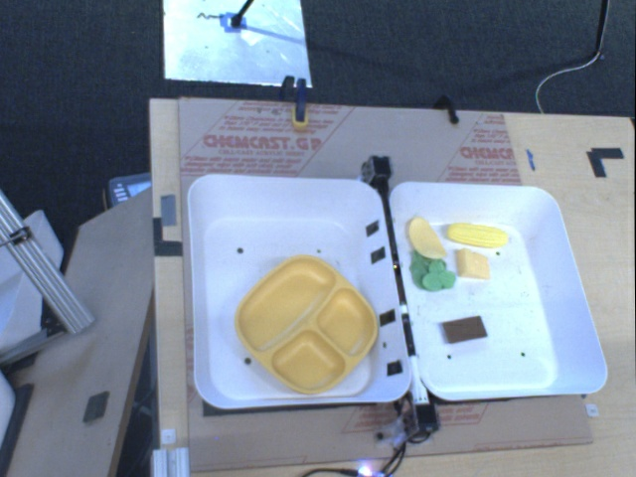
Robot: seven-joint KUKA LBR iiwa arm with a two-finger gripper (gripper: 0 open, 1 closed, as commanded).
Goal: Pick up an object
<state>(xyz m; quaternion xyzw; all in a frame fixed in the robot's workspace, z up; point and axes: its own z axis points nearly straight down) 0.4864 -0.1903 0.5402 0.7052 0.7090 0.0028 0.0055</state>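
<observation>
Two shallow white bins sit side by side on the bench, their inner walls touching along a dark seam with black clips.

Left bin (214,207): holds one yellow divided tray (306,323) with three compartments, lying in the lower middle of the bin and reaching toward the near right corner. All three compartments hold nothing.

Right bin (556,266): holds five small items grouped in its upper left part. A pale yellow oval piece (425,237) lies nearest the seam. Just below it, touching or nearly so, is a green clustered piece (433,273). A yellow corn cob (477,235) lies to the right of the oval piece. A yellow-orange block (473,264) sits just below the cob. A brown flat rectangle (464,329) lies apart from the others, lower in the bin.

Open room: the right half and near portion of the right bin's floor are bare; the brown rectangle has free floor on every side. The left bin is bare along its upper and left margins.

Writing: the brown board (328,137) beneath the bins carries red print reading roughly "CHEMCAST GP", repeated; smaller lines are illegible.

The gripper's state cannot be told.
</observation>
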